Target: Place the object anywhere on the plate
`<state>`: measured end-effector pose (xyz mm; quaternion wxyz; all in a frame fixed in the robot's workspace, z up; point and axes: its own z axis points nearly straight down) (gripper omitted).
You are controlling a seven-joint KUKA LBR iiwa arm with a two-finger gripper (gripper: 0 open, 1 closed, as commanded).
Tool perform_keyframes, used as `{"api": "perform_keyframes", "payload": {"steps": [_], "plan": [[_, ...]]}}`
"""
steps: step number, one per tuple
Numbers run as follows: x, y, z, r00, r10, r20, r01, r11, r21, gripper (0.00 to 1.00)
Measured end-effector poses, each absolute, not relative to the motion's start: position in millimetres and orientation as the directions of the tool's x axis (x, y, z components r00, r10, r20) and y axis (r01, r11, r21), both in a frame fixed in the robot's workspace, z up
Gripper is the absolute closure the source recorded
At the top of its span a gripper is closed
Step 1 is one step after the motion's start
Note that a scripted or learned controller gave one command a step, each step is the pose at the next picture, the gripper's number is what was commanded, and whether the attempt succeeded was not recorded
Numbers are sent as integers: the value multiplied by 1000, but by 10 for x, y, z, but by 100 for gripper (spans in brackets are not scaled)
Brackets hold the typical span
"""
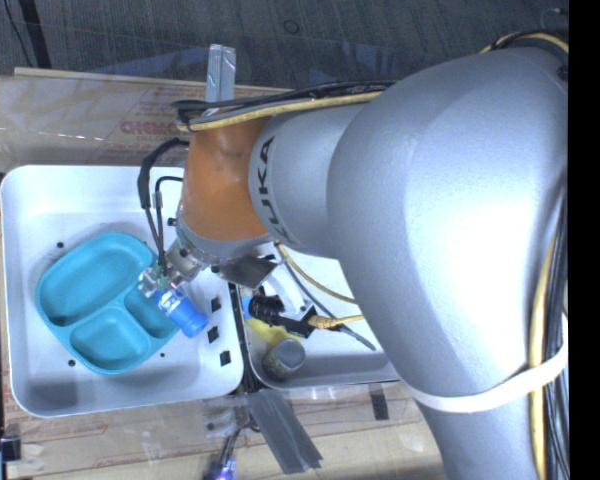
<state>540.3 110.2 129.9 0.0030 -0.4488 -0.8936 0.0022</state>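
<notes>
Object: small clear plastic bottle w/ blue cap point(176, 303), lying tilted at the right rim of the blue divided plate point(92, 313), left bin point(40, 388). Gripper point(165, 280) sits directly over its clear end; jaws' state cannot be determined, wrist blocks them. Judgement: lightweight, thin-walled, likely empty; smooth, round, prone to roll or slip. Best hold approx. mid-body, across the width, moderate force. Right bin point(325, 373): yellow item point(265, 336), grey cylinder point(288, 354).
</notes>
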Motion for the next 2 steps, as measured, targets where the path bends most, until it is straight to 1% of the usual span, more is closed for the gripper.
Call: {"api": "perform_keyframes", "payload": {"steps": [1,2], "plan": [[5369,1079,1763,-854,520,-1,520,854,0,100],[5369,1077,1763,-854,521,-1,521,854,0,0]]}}
